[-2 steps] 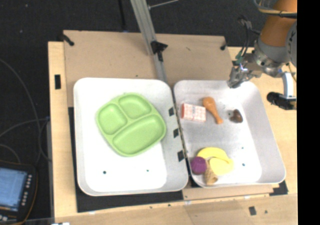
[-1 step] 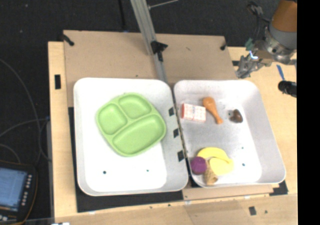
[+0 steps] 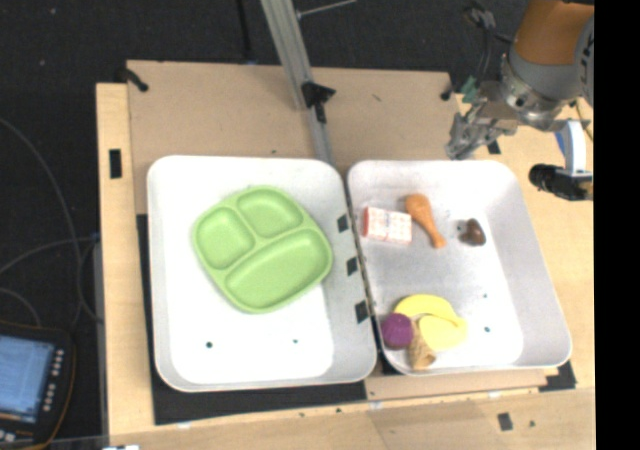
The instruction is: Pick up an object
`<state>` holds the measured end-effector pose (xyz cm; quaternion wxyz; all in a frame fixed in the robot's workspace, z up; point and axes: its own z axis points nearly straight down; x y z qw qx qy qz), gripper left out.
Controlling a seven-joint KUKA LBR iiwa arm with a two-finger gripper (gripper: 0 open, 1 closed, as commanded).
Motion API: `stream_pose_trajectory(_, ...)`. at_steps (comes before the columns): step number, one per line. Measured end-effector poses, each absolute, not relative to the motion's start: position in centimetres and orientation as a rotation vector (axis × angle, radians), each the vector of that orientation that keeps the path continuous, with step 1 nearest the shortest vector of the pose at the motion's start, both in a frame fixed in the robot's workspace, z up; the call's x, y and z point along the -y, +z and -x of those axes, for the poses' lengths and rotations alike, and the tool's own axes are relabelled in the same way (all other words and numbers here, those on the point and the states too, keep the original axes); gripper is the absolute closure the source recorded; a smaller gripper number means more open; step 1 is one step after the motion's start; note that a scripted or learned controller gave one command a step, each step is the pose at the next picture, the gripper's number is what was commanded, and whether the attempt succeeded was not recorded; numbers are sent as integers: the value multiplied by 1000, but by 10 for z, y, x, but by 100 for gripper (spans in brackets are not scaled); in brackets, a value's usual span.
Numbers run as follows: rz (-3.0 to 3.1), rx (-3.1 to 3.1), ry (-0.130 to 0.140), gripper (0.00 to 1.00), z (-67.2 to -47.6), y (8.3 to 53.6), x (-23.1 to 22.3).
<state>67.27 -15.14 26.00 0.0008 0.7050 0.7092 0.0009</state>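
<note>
Small toys (image 3: 425, 220) in right bin (image 3: 505, 333)

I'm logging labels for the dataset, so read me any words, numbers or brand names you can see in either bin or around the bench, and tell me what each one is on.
No text can be read.
Small red and white box in the right bin: printing too blurred to read.
Screen device at the lower left: display glows blue, content too small to read.

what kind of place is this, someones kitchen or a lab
Most likely a robotics lab bench, not a kitchen. A grey and orange robot arm reaches over two white bins on a plywood bench, one holding a green divided plate, the other toy food such as a drumstick.
</note>
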Motion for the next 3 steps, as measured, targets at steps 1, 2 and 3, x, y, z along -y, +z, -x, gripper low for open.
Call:
stream_pose_trajectory(1, -2216, -2229, 0, 100, -661, 247, 97)
stream_pose_trajectory(2, -2214, -2230, 2, 100, -646, 254, 43)
stream_pose_trajectory(3, -2215, -2230, 0, 100, -639, 239, -9)
